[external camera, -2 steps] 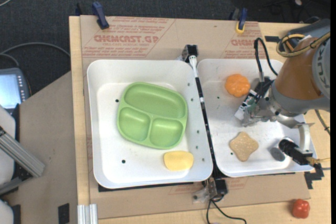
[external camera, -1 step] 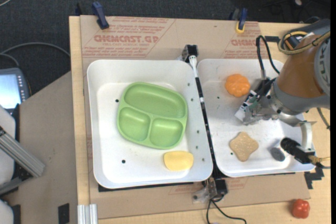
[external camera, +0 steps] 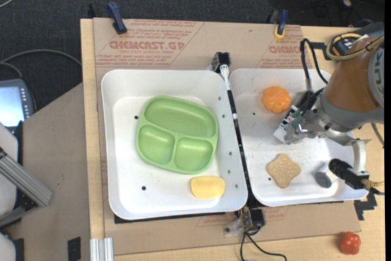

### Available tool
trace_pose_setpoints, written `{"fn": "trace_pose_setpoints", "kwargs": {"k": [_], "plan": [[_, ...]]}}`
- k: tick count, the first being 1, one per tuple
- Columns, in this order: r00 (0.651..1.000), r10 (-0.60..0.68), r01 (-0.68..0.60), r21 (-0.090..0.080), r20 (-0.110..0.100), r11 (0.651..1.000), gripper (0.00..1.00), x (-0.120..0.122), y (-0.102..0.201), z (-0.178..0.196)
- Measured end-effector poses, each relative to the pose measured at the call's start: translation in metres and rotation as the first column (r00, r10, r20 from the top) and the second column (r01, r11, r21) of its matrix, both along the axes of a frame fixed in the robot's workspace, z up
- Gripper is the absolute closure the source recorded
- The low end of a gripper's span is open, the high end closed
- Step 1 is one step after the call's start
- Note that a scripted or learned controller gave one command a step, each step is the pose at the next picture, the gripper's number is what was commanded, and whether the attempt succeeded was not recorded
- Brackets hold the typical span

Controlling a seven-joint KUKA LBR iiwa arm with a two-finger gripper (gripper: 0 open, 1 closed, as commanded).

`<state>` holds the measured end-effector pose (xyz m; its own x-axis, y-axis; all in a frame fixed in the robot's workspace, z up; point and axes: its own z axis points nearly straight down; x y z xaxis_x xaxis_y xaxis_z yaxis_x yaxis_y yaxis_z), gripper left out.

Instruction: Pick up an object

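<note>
In the right bin lie an orange ball at the back, a tan biscuit-shaped piece near the front, and a small grey piece to the biscuit's right. My gripper hangs low over the middle of this bin, between the orange ball and the tan piece, just right of and below the ball. I see nothing held in it. The grey arm with its orange band comes in from the right and hides the bin's right side.
The left bin holds a green divided plate and a yellow piece at its front. A black divider strip runs between the bins. A small red object sits on the bench at the front right.
</note>
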<state>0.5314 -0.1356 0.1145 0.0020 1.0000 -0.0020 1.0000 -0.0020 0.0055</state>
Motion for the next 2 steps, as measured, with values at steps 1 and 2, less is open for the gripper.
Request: {"fn": "trace_pose_setpoints", "kwargs": {"k": [1, 2], "plan": [[1.0, 0.0, 0.0, -0.001, 0.001, 1.0, 1.0, 0.0, 0.0, 0.01], [1.0, 0.006, -0.006, 0.001, 0.001, 1.0, 1.0, 0.027, 0.02, 0.054]]}}
